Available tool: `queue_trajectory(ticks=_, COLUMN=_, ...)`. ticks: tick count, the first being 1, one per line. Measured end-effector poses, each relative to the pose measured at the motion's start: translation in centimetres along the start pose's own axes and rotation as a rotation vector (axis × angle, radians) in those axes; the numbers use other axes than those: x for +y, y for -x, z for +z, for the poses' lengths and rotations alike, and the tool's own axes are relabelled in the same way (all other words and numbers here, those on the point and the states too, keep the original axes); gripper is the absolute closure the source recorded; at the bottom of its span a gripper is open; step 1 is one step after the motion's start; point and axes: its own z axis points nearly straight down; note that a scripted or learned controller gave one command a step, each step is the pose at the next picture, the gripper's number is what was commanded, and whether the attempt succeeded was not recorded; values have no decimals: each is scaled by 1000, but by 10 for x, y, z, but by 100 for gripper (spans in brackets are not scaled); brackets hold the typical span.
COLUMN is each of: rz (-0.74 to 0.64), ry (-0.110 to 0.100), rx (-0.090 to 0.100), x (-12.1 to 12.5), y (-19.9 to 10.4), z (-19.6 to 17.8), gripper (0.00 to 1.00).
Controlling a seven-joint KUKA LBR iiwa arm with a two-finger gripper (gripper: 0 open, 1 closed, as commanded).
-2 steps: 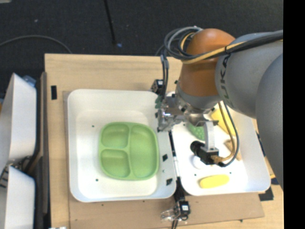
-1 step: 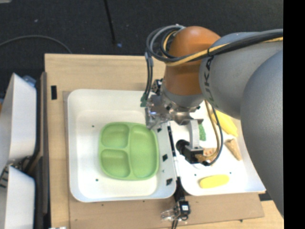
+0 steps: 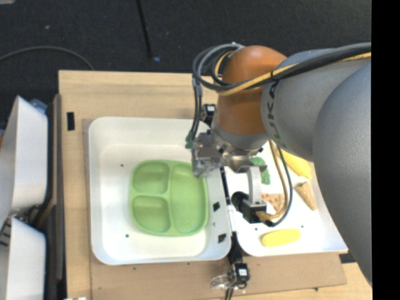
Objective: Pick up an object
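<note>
A green divided plate (image 3: 167, 197) lies flat in the left bin (image 3: 99, 167). My gripper (image 3: 201, 162) hangs low over the plate's far right corner, by the wall between the two bins. The orange band and grey wrist hide most of it. In the right bin (image 3: 325, 244) lie a yellow oblong piece (image 3: 280, 237) at the front, a tan wedge (image 3: 305, 194), a small pizza-like slice (image 3: 273, 200), a yellow banana-like piece (image 3: 299, 165) and a green strip (image 3: 264, 170). The arm hides the far part of that bin.
The wooden bench (image 3: 125, 83) borders both bins. Pale boxes (image 3: 28, 149) stand off the bench at the left edge. A metal clamp (image 3: 230, 279) sits at the front between the bins. Bare white floor surrounds the plate in the left bin.
</note>
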Motion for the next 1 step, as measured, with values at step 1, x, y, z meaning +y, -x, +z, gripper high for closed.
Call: queue_trajectory(ticks=1, rz=1, ry=2, rx=1, x=0, y=0, z=-1, gripper=0)
